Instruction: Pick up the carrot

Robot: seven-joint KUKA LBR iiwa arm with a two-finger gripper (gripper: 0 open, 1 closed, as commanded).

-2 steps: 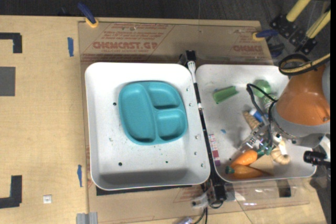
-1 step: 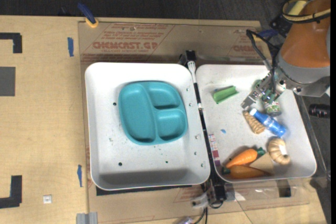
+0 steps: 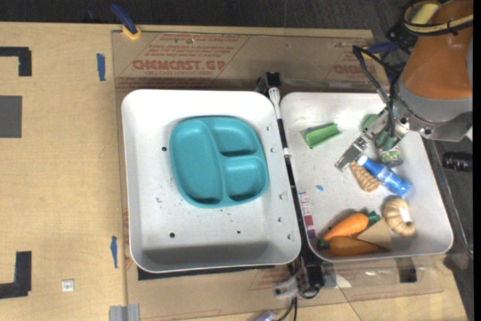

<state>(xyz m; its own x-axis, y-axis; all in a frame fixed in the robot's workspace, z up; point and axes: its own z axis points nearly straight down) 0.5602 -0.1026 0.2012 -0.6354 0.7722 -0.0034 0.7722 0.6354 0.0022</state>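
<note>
The carrot [image 3: 347, 226], orange with a green top pointing right, lies near the front of the right bin [image 3: 436, 237]. It rests against a longer, darker orange piece [image 3: 353, 245] just in front of it. My gripper [image 3: 370, 142] hangs over the back half of the same bin, well behind the carrot and a little to its right. It is just above a blue bottle [image 3: 387, 177] and a tan ridged piece [image 3: 365, 176]. Nothing shows in its grasp.
A green block [image 3: 322, 134] lies at the back of the right bin, left of the gripper. A tan shell-shaped item [image 3: 397, 215] sits right of the carrot. The left bin [image 3: 143, 184] holds a teal divided plate [image 3: 219, 159]. Cables hang beside the arm [image 3: 440, 64].
</note>
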